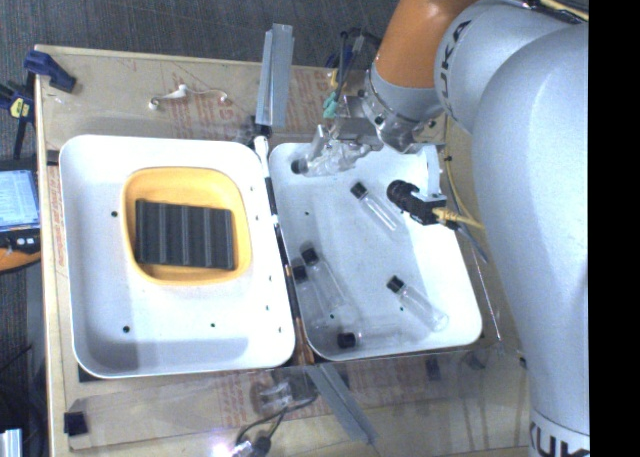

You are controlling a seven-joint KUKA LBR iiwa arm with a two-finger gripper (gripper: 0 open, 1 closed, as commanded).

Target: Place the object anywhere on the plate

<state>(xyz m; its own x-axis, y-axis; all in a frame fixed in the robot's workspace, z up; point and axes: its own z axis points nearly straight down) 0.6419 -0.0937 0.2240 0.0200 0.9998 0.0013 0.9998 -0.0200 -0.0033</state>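
Overhead, arm (500, 75) reaching from right, gripper (335, 150) low at right bin's (455, 330) far corner, grip unclear.

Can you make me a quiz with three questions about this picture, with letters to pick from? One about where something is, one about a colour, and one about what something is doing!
1. Where is the yellow plate?
A. in the left bin
B. in the right bin
C. on the floor

2. What colour are the caps on the clear vials, like this one?
A. red
B. black
C. green

3. How do the vials lie?
A. on the plate
B. on the floor of the right bin
C. stacked in a tower

Answers: 1 A, the plate sits inside the left bin. 2 B, each vial ends in a dark black cap. 3 B, they lie flat and scattered in the right bin, below the gripper.
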